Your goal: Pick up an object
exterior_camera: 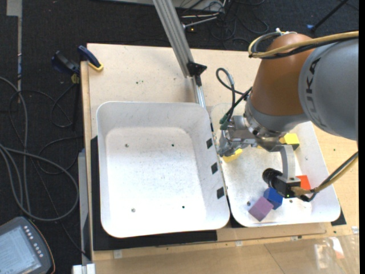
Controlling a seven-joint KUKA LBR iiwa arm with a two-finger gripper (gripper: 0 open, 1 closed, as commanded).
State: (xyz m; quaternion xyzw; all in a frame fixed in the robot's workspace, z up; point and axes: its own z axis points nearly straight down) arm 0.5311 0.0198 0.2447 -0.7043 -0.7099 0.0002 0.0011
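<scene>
My gripper hangs low over the left side of the right bin, close to the wall it shares with the left bin. A small yellow piece shows directly under the gripper's tip, and I cannot tell whether it is held or lying on the bin floor. A yellow block peeks out from behind the wrist. An orange block, a blue block and a purple block lie near the front of the right bin.
The left bin stands beside the right one with bare floor. A slanted metal rail runs down to the bins' back edge. A blue and yellow clamp sits at the bench's far left corner.
</scene>
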